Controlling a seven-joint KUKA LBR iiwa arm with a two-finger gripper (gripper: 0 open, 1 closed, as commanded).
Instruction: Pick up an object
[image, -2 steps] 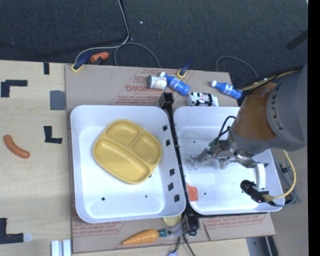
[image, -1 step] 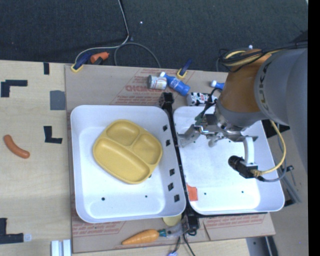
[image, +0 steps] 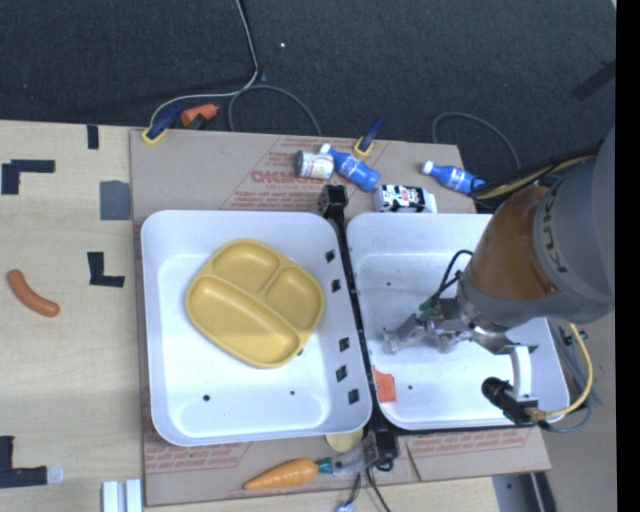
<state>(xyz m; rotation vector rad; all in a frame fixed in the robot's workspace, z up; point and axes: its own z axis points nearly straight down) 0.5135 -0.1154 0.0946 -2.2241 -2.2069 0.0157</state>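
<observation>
Grey arm (image: 545, 250) over right bin (image: 400, 405); fingers (image: 400, 335) low inside, opening impossible to tell.

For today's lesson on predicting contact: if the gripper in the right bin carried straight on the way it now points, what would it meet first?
The gripper points leftward and down, so it would most likely meet the right bin floor first, though depth is unclear; the divider wall beside the left bin lies further along.

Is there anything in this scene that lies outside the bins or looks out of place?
Yes. Several things lie outside the two white bins: a toy carrot below the left bin, a sausage far left on the bench, and blue bottles above the bins. The yellow divided plate sits tilted in the left bin.
</observation>
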